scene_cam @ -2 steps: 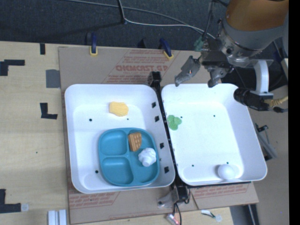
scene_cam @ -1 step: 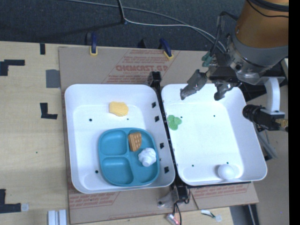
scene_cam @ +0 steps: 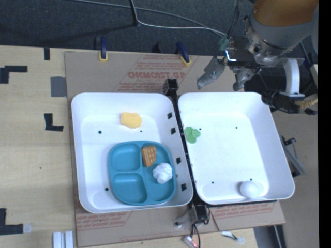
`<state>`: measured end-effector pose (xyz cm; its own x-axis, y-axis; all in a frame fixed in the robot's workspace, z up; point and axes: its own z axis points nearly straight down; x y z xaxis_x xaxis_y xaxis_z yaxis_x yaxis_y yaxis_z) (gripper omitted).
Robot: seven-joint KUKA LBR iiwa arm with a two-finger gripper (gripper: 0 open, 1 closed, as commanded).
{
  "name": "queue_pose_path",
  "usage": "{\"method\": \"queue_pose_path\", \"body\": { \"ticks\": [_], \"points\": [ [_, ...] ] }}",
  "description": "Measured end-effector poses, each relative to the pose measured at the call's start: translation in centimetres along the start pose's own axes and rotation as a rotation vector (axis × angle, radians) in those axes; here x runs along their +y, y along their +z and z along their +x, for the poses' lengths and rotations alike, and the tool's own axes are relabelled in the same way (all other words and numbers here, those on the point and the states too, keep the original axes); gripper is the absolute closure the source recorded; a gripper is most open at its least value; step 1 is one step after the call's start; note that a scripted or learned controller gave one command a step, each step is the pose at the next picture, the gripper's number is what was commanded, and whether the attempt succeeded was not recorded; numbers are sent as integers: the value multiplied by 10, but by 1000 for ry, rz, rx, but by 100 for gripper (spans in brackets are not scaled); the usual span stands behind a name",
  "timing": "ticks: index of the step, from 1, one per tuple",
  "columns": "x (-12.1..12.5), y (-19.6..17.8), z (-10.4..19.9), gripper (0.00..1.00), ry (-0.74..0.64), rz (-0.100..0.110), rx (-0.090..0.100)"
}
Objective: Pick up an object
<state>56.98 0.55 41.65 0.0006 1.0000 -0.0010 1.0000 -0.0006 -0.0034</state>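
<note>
My gripper [scene_cam: 226, 77] hangs open above the far edge of the right bin [scene_cam: 269, 123], its two fingers spread apart with nothing between them. In the right bin lie a small green object [scene_cam: 192, 135] by the left wall and a white ball [scene_cam: 250, 189] near the front right corner. The left bin [scene_cam: 83, 138] holds a yellow lump [scene_cam: 131, 119] and a blue divided plate [scene_cam: 124, 177]. On the plate rest a tan waffle-like piece [scene_cam: 149, 155] and a white crumpled object [scene_cam: 163, 173].
Both bins sit on a cardboard sheet [scene_cam: 139, 74] held by clamps [scene_cam: 103, 50] at the back edge. A cable [scene_cam: 170, 18] runs across the dark background behind the bench. Black clips [scene_cam: 170, 87] join the bins along the divider.
</note>
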Motion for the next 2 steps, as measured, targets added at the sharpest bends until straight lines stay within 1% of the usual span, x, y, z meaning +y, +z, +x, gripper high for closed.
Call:
{"method": "queue_pose_path", "body": {
  "ticks": [1,2],
  "points": [
    [68,-52,-27,0,1,-5,0],
    [35,-122,-110,0,6,-9,-1]
  ]
}}
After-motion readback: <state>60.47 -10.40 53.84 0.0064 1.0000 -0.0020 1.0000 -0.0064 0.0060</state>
